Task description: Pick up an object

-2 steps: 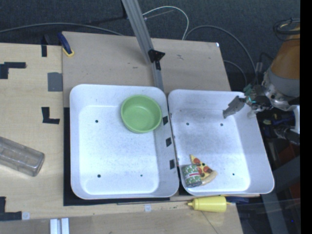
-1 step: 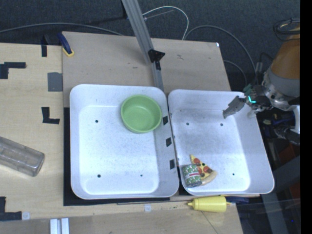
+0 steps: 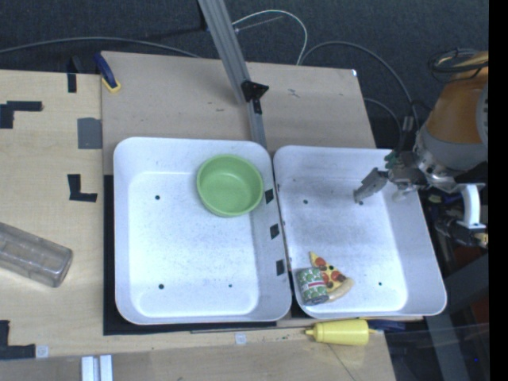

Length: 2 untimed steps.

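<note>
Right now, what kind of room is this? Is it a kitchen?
Probably not a kitchen; more likely a robot test lab. A robot arm reaches over two white bins on a wooden bench, with cables trailing behind.

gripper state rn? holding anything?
Gripper: over the right bin, near its upper right; open or closed cannot be told, and no object is seen in it.
</note>
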{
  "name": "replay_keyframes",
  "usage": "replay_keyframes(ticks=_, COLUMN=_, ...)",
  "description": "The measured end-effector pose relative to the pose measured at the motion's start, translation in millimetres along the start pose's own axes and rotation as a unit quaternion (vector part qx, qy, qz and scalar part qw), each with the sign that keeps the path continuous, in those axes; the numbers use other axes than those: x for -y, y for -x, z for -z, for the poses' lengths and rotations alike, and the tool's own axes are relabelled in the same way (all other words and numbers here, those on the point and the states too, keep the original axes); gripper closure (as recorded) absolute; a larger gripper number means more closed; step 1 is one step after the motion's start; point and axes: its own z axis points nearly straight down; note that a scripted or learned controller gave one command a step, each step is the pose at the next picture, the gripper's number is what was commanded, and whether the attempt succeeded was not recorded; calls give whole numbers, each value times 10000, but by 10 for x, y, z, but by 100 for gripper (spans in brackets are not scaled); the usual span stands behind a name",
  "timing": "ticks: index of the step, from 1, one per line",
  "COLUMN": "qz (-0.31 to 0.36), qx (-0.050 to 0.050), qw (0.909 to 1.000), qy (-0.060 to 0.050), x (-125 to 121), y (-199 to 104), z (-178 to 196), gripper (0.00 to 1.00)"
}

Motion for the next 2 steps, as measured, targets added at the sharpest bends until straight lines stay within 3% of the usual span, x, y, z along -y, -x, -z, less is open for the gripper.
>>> replay_keyframes(ticks=2, qz=4, qx=12, qw=10000, qy=29, x=-45, y=-18, z=-939, gripper=0)
